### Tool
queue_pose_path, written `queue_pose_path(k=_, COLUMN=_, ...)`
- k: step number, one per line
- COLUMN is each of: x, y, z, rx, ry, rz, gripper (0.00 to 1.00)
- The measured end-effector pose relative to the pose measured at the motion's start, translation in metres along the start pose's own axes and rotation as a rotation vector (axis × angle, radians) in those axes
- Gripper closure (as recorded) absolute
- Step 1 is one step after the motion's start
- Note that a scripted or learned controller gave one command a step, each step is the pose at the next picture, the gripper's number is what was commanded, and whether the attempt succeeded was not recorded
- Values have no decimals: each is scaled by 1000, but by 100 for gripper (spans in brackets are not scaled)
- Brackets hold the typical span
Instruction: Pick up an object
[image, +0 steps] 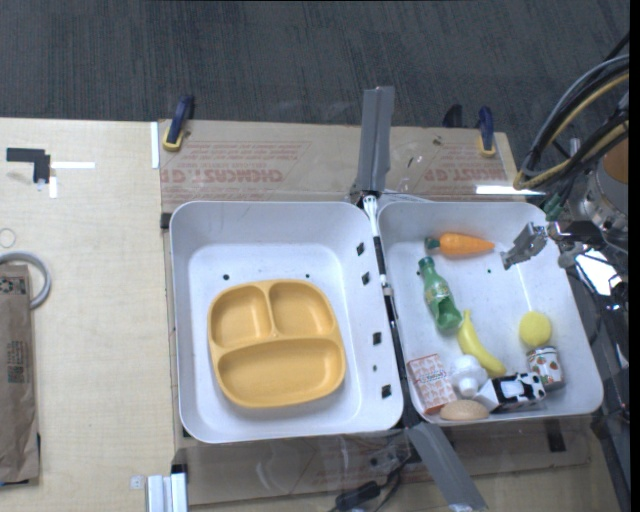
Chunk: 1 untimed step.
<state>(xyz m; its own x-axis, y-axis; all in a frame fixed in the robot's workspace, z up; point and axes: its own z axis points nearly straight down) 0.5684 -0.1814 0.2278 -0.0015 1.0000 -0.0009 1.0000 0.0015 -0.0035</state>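
Gripper (524, 246) hangs at the right bin's (400, 300) two o'clock, near the carrot (466, 243), fingers apparently parted and holding nothing, likely poised to pick.

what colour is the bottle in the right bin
Green, with a white patch on its side. The bottle shows best in the camera view, lying below the carrot.

You've got a dark grey carpeted floor (300, 50) along the top. Below it sits a light wood counter (90, 330), with a brown cardboard sheet (300, 160) held by two blue clamps (180, 120). Lighting is even, no hard shadows.
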Motion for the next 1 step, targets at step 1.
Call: queue_pose_path(k=1, x=19, y=24, z=83, rx=0, ry=0, rz=28, gripper=0)
